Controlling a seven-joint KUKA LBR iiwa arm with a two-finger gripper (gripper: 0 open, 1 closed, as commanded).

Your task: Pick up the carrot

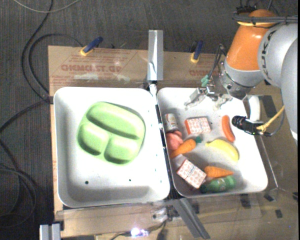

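Note:
Two orange carrots lie in the right bin. One carrot lies at the bin's left side, its green top pointing right, beside a pink fruit. The other carrot lies near the bin's front, just above a dark green vegetable. My gripper hangs over the bin's back edge, above and behind a small printed box. Its fingers stand open with nothing between them, well apart from both carrots.
The right bin also holds a small can, a red sausage-shaped piece, a yellow fruit and a second printed box. In the left bin sits a green divided plate. A metal post stands between the bins at the back.

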